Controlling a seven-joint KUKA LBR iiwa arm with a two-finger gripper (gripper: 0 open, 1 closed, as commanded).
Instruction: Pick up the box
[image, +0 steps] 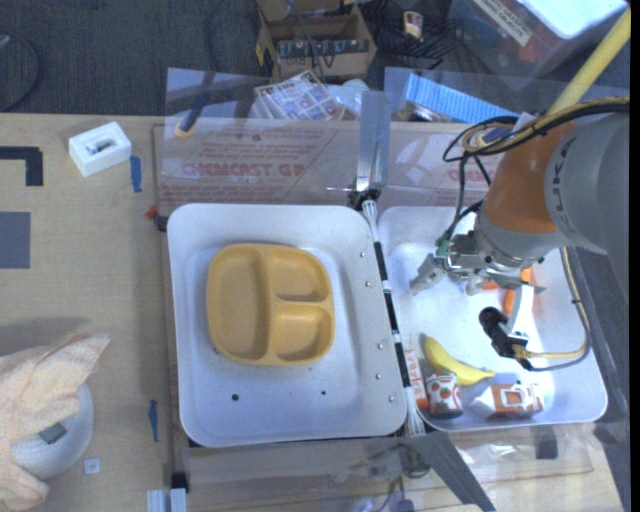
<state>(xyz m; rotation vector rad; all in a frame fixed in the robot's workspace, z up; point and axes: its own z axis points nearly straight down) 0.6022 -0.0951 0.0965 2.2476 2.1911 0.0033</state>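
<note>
A small printed box (441, 394) stands in the near left corner of the right bin (590, 385), touching the tip of a yellow banana (450, 360). Beside it to the right lies a white and orange carton (515, 399). My gripper (447, 281) hangs over the middle of the right bin, well behind the box and apart from it. Its fingers (425, 276) stand open with bare bin floor between them. The grey arm with its orange band (525, 190) covers the bin's far right part.
A yellow divided plate (270, 302) lies in the left bin (190, 240). An orange object (509, 298) peeks out under the wrist, next to a black cable. Clear plastic sheets stand behind both bins.
</note>
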